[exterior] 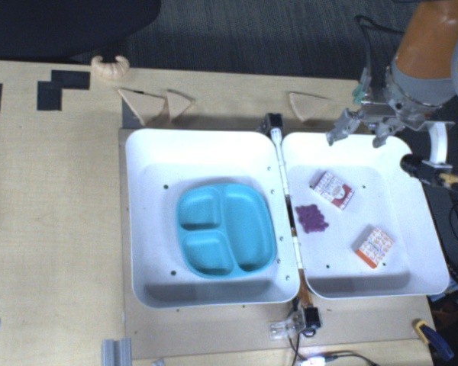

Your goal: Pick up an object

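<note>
Light wooden bench (53, 227) carries two shallow white bins side by side: left bin (149, 158) and right bin (424, 269) (edges touching at the centre). A small tan knob (109, 67) sits near the bench's far edge.

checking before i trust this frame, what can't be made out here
- Camera view: print on the two small packets is too small to read.
- Purple clump is too blurred to identify.
- The arm is cut off by the top and right edges.
- Pincer over the right bin's far edge: too small to resolve.
</note>
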